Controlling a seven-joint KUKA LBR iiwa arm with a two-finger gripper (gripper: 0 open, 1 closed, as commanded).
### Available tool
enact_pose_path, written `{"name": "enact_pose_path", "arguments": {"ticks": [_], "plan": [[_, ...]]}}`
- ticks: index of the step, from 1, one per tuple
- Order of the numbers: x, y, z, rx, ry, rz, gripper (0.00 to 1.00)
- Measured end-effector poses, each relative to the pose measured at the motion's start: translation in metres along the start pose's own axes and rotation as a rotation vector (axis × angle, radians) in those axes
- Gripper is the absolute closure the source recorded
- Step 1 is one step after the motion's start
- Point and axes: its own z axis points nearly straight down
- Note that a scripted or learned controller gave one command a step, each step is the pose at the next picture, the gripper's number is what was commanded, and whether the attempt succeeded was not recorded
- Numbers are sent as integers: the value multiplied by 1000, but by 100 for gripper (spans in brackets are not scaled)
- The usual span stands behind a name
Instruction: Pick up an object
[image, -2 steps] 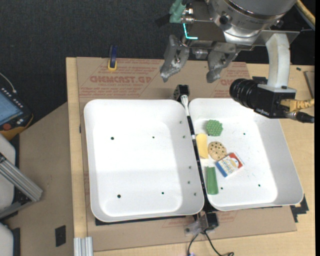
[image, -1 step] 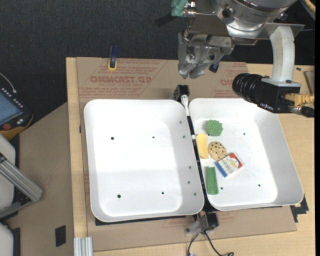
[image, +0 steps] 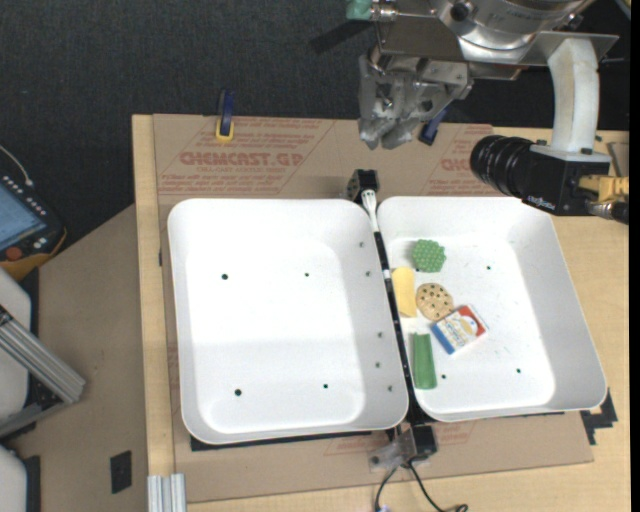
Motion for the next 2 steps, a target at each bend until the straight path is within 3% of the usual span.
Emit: {"name": "enact_pose_path", "arguments": {"ticks": [2], "plan": [[1,1,-21,-6,2,-2,100]]}}
